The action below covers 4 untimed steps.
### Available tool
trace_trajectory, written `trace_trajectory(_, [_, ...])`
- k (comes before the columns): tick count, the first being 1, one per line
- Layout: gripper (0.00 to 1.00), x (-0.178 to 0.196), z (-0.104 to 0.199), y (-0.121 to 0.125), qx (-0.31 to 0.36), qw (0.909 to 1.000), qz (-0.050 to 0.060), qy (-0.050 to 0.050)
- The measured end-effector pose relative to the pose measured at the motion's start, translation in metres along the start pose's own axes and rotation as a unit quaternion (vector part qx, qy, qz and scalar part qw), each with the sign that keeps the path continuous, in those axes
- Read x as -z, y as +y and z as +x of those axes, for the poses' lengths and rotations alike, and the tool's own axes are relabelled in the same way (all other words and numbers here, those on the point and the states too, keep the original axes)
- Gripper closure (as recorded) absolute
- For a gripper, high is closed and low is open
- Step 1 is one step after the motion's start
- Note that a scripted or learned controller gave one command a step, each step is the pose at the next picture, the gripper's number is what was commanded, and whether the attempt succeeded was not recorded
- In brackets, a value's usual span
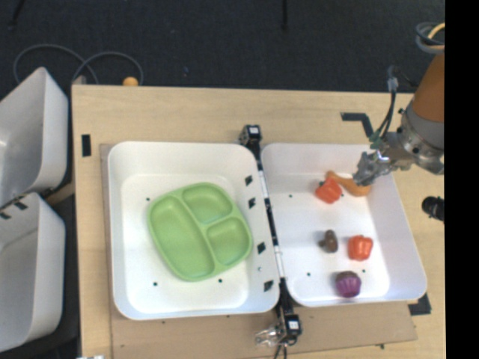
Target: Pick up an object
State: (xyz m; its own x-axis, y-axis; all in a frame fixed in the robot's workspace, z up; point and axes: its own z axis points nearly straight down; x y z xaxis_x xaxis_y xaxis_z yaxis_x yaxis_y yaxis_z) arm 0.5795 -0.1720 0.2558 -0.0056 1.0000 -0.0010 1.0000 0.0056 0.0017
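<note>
Where the arm [423, 103] enters from the right side, its gripper [369, 169] sits low over the far right part of the right bin [389, 223]. Whether it is released or clenched cannot be determined; nothing is visibly clamped in it. An orange curved piece [352, 185] lies directly below the gripper tip, apparently touching it, and extends toward a red-orange object [328, 191] just beside it on the bin floor.

Nearer the front edge of the same bin lie three further items. A small dark brown object [328, 241] rests near the bin centre. A red-orange pepper-shaped object [360, 247] lies just to its right, apart from it. A purple rounded object [347, 283] lies close to the front wall.

The left bin [127, 223] adjoins the right bin along a shared edge fitted with black clips [263, 223]. It carries a green divided plate [199, 230] with three compartments, lying flat and turned at an angle to the bin walls.

Both bins rest on a wooden bench [179, 111]. A small orange ball [130, 81] sits at the far left corner of the bench.
</note>
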Motion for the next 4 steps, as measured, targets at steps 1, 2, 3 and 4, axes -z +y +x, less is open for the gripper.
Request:
trace_trajectory(1, [1.0, 0.005, 0.042, 0.015, 0.0, 1.0, -0.001, 0.0])
trace_trajectory(2, [1.0, 0.001, 0.093, 0.022, 0.0, 1.0, 0.0, 0.0])
trace_trajectory(3, [1.0, -0.011, 0.138, 0.046, 0.0, 1.0, 0.0, 0.0])
trace_trajectory(4, [1.0, -0.001, 0.185, 0.063, 0.0, 1.0, -0.001, 0.001])
